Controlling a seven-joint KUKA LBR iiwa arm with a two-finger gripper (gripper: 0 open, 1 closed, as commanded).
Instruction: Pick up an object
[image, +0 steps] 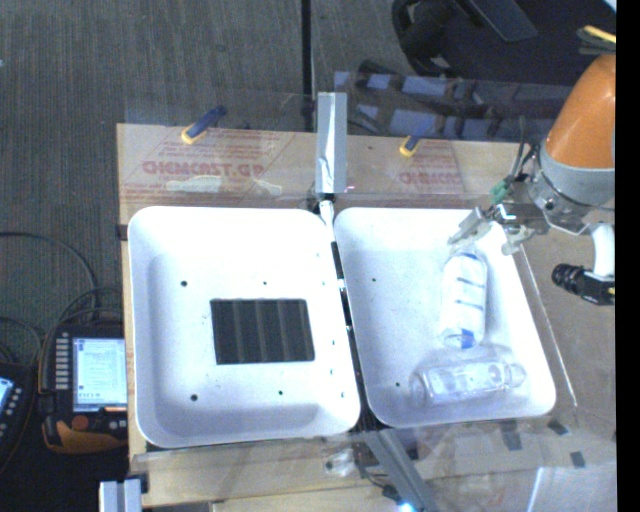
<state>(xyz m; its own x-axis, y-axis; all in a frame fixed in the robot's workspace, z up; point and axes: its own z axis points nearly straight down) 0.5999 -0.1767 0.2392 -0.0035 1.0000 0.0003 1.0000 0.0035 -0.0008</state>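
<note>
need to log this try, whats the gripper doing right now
gripper: above the back edge of the right bin, just over the top of the upright-lying clear bottle; nothing seen between its fingers, and open or closed cannot be told.

One camera sits high above the table and looks down at a slant. Both white bins fill the middle of the frame. The floor shows along the top and left edges.
</note>
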